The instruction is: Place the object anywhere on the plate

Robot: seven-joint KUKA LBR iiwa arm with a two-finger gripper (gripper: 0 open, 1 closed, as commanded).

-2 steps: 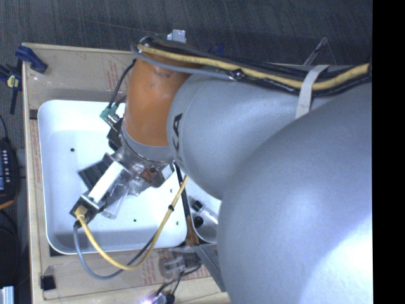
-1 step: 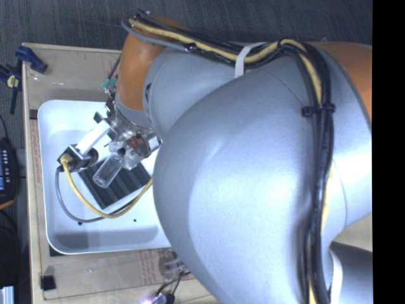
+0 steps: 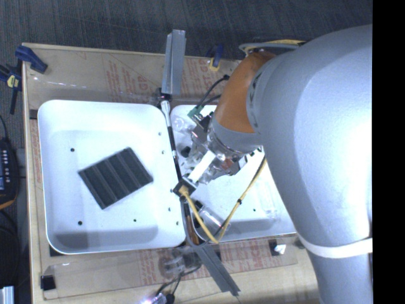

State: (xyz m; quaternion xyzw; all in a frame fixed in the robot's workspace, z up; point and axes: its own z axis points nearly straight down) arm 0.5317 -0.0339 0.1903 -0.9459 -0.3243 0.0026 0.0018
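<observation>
A grey robot arm (image 3: 316, 138) with an orange band (image 3: 235, 103) reaches in from the right of the frame and fills most of that side, covering the greater part of the right white bin (image 3: 253, 223). Its tool (image 3: 192, 147) is lowered at the centre of the frame, inside the right bin and close to the wall where the two bins meet. The arm's own bulk masks the tool, so it cannot be told whether it is released or clenched, or whether it carries anything.

The plate (image 3: 116, 177), a dark grey ribbed slab, lies flat and turned at an angle in the middle of the left white bin (image 3: 57, 116), at centre left of the frame and well apart from the tool.

A pale glossy shape (image 3: 180, 125) lies in the upper left corner of the right bin, just above the tool. It is too blurred to name, and it cannot be told whether it is the object to be placed.

The bins stand on a brown bench (image 3: 95, 75), with a blue clamp (image 3: 29, 57) at its upper left corner and a grey metal bar (image 3: 173, 62) above the seam between the bins.
</observation>
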